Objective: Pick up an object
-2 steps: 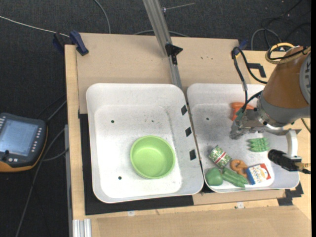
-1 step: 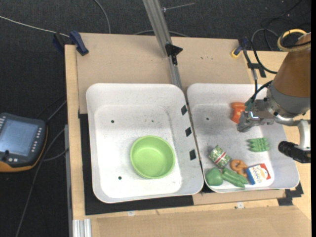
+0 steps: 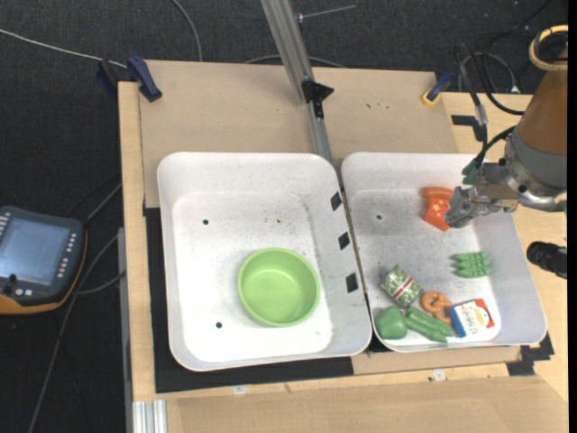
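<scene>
Jaws sit low in the right bin, pressed against the orange object, though whether they grip it I cannot tell, while the other small items cluster near that bin's front edge, apart from this approach.

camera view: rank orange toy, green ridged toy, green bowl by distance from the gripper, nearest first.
Gripper sits in the right bin, upper right.
1. Orange toy: right beside it, on its left.
2. Green ridged toy: same bin, just below it.
3. Green bowl: left bin, far across the divider.
</scene>
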Motion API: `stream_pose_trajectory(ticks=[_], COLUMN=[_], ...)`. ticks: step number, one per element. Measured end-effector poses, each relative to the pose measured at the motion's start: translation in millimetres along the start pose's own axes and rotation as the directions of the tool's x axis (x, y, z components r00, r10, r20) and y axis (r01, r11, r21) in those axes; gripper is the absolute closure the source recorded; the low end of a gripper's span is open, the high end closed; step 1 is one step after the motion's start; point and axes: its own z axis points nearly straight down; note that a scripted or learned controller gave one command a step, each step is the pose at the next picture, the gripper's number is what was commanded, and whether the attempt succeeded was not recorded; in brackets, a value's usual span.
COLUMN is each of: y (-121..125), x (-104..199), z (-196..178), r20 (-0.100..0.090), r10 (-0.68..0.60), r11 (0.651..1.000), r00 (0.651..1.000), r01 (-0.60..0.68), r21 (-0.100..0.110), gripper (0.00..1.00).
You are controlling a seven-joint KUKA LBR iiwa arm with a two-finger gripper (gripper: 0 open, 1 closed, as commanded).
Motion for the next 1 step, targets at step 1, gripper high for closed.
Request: stream_pose_trajectory(ticks=[1], y=[27.6], x=[39.4], z=[4.6], r20=[-0.001], r10=[-0.004], r11=[1.0], r00=[1.0], r01=[0.004], r21=[0.004], gripper=[1.0])
